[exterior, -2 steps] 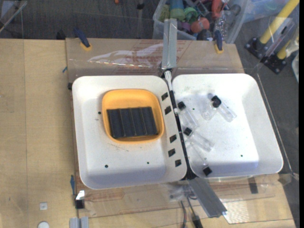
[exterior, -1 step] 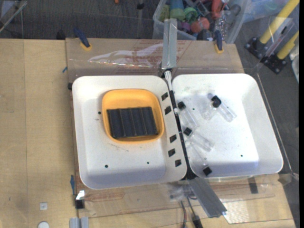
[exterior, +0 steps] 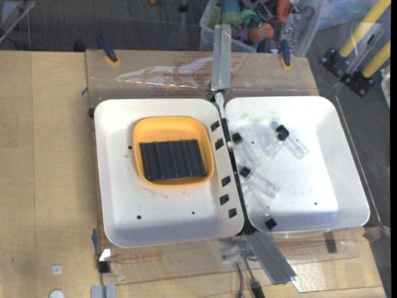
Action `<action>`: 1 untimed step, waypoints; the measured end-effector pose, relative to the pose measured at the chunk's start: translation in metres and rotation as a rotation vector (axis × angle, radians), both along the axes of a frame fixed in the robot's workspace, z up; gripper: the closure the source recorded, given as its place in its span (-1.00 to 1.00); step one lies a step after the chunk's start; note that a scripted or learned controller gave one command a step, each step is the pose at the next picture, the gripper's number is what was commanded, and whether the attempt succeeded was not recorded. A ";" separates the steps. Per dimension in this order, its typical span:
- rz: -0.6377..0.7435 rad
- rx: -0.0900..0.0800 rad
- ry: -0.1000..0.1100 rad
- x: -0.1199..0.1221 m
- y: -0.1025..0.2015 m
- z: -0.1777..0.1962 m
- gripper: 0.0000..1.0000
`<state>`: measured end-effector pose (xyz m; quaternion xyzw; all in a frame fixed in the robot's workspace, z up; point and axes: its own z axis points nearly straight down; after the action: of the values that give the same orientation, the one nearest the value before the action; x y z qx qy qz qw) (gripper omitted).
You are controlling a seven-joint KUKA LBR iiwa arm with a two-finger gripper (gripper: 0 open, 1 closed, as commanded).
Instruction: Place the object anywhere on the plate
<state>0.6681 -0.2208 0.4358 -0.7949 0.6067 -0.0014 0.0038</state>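
A pale wooden bench point(exterior: 43, 166) carries 2 shallow white bins set side by side and touching along a central divider. In the left bin point(exterior: 118, 219) lies a rounded-square orange plastic plate point(exterior: 170, 126), and on it rests a dark ribbed rectangular block point(exterior: 172, 160), covering most of the plate's floor, its long side running left to right. The right bin point(exterior: 329, 191) holds several small clear plastic pieces with black caps point(exterior: 282, 133), scattered across its upper-left part, well apart from the plate. Small black tabs point(exterior: 223, 182) line the divider between the bins. The state of the hand cannot be told from this view.
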 end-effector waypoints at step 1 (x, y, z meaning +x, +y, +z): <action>0.321 -0.001 0.002 0.000 0.012 -0.001 1.00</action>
<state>0.6680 -0.2091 0.4353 -0.8817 0.4718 -0.0002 0.0031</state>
